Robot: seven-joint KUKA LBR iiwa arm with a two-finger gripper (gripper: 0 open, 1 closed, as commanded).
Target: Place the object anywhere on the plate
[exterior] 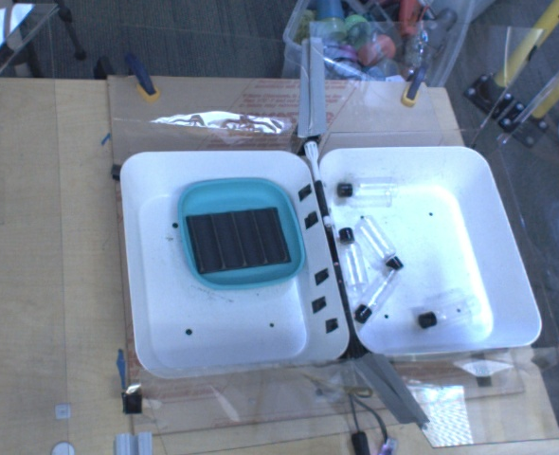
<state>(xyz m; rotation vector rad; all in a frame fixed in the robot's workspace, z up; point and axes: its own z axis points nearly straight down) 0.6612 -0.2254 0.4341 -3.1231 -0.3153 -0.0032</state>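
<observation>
The teal plate (240,232) with its dark ribbed insert (237,239) fills the left bin's (147,282) middle, leaving bare floor around it. Clear vials (374,254) crowd the right bin's (507,282) left half; its right half lies open.

Fixed high above the bench (43,254), looking down at a slant, taking in both white bins (156,339) whole.

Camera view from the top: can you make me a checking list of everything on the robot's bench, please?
Surface: wooden bench bearing two white bins, left bin and right bin, side by side.
Job's things: teal plate in the left bin with a dark ribbed block lying on it; clear vials with black caps scattered in the right bin.
Clutter: nothing seen on the bench beyond tape scraps.
Grippers: nothing seen.
Cables: black plug at the front edge.
Surroundings: clear box of colourful items behind the bench.
</observation>
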